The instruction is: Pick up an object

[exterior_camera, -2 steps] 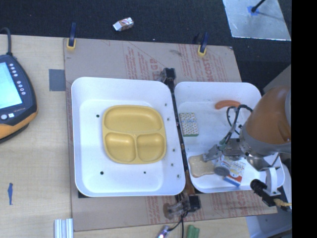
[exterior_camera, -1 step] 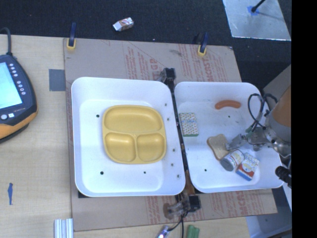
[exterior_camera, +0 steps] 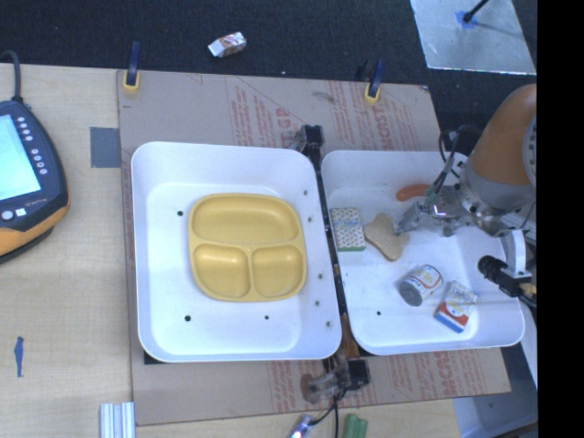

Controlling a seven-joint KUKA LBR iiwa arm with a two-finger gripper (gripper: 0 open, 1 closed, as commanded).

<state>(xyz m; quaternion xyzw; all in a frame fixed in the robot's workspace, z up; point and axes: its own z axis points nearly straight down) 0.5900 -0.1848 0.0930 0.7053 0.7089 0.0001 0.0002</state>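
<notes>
The right bin (exterior_camera: pixel 401 336) holds several small things. A green patterned packet (exterior_camera: pixel 347 228) lies by its left wall, with a tan bread-shaped piece (exterior_camera: pixel 386 235) just right of it. A small can (exterior_camera: pixel 420 284) lies on its side toward the front, beside a red, white and blue carton (exterior_camera: pixel 453 307). At the back sits an orange carrot-like item (exterior_camera: pixel 415 191). My gripper (exterior_camera: pixel 412 222) reaches in from the right, low over the bin. Its tip is at the right edge of the tan piece, and I see nothing lifted.
The left bin (exterior_camera: pixel 164 327) holds a yellow divided plate (exterior_camera: pixel 246 245). A teach pendant (exterior_camera: pixel 23 176) lies at the bench's left edge. Blue clamps (exterior_camera: pixel 132 67) pin the cardboard at the back. A wrapper (exterior_camera: pixel 227 45) lies on the dark floor beyond.
</notes>
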